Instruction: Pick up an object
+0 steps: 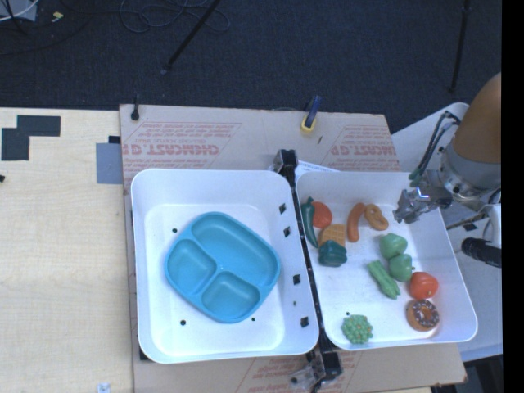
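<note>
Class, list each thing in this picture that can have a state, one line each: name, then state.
End effector: above the right bin's upper right part, nothing seen in it.
Blue divided plate: flat in the left bin, compartments bare.
Left bin: holds the plate.
Right bin: holds toy foods, loose.
Doughnut: lying flat, lower right corner.
Tomato: resting just above the doughnut.
Green bunch: alone by the near rim.
</note>
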Robot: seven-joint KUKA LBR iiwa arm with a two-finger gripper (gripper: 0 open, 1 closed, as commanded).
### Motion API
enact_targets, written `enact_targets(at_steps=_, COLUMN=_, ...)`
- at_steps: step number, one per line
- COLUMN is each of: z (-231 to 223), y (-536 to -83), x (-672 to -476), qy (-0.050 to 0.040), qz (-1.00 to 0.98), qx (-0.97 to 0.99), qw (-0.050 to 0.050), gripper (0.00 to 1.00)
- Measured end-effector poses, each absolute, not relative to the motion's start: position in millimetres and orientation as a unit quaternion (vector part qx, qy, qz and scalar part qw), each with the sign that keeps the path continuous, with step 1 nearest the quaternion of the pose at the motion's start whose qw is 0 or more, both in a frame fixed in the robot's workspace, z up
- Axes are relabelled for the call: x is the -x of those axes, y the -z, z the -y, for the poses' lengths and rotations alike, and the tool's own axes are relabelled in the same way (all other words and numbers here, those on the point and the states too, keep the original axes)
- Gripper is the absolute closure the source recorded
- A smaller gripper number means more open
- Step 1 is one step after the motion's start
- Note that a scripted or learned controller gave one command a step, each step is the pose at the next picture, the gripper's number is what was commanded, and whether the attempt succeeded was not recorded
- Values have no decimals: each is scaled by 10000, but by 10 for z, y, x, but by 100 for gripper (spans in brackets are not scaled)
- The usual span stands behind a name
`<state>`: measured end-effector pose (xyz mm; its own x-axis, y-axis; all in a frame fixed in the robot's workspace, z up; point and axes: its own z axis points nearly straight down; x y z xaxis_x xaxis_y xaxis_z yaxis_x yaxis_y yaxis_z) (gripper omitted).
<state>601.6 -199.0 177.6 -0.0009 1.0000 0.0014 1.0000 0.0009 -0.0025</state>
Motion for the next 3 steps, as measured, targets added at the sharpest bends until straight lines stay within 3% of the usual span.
enact_targets(at_steps=1, z=2003, y=-2275, x=-6027, qy=-2, qz=7074, qx=7068, qw=5, gripper=100)
enact_targets(at_steps=3, z=1144, y=-2060, x=-5601, qy=-25, qz=7080, qx=7061, qw=51, gripper=100)
